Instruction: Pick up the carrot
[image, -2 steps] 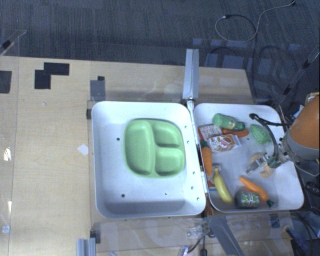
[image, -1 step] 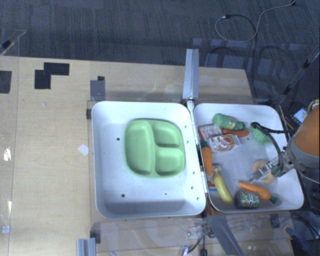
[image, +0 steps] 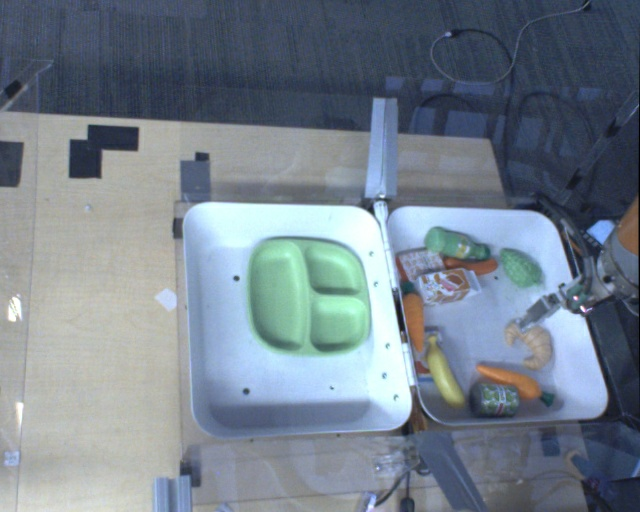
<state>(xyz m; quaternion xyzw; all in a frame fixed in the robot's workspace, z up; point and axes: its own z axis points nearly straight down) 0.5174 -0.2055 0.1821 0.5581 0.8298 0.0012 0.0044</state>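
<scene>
Two bins sit side by side on the bench: the left bin (image: 210, 390) carries a green tray (image: 307, 295), and the right bin (image: 545, 225) is crowded with toy food. That clutter decides the approach. The carrot (image: 508, 380) lies near the front of the right bin, slanted, with its dark-tipped end toward the right wall and a green can (image: 494, 400) touching its front side. A croissant (image: 533, 343) rests just behind it, and a banana (image: 442, 372) lies to its left. Other orange pieces lie along the left wall and further back, so I judge the front one to be the target, though that is a guess.

Reaching in from the right, the gripper (image: 538, 313) hangs low over the croissant, not the carrot. Its jaws look slightly parted with nothing between them. Whether a fingertip touches the croissant I cannot tell.
</scene>
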